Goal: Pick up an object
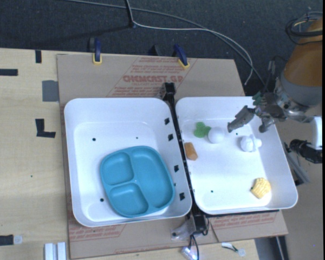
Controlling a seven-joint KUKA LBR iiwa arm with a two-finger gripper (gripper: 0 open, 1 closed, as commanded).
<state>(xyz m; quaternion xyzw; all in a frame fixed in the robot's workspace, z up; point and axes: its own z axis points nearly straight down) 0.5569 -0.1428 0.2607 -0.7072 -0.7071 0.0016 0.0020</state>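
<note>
The right bin (271, 199) holds a green piece (200, 128), a white ball (215, 136), a white lumpy object (249, 143), an orange piece (190, 151) by the left wall and a yellow corn-like piece (261, 188) near the front right corner. My gripper (251, 122) hangs over the bin's back right part, above the white lumpy object and to the right of the white ball. Its two dark fingers are spread apart with nothing between them.
The left bin (81, 118) holds a blue divided plate (136, 181). A black divider with clips (176, 145) runs between the bins. Both bins rest on a cardboard sheet (141, 77) held by clamps at the back. A cable crosses the dark floor behind.
</note>
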